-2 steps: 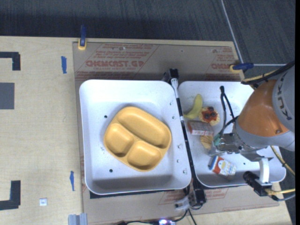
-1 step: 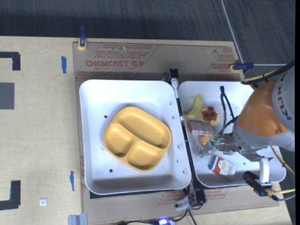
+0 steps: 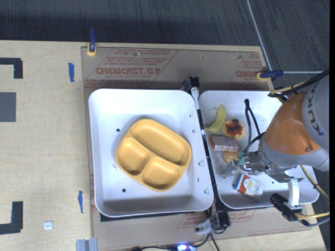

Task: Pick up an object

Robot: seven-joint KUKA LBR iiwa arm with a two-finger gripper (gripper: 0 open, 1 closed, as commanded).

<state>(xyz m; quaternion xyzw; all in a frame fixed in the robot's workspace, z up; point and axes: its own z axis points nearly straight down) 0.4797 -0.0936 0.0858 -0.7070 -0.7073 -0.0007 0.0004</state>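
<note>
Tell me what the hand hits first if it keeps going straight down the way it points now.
Probably the small grey item lying in the right bin, just under the hand. The orange snack packet lies close beside it. Depth from this slanted view is unclear, so that is a best guess.

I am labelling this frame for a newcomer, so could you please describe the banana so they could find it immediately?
Start at the right bin, where the arm reaches in. Along its left side, at the far end of the small pile of items, lies the banana. It is the one plain yellow, curved piece; its neighbours are multicoloured toys and packets.
</note>
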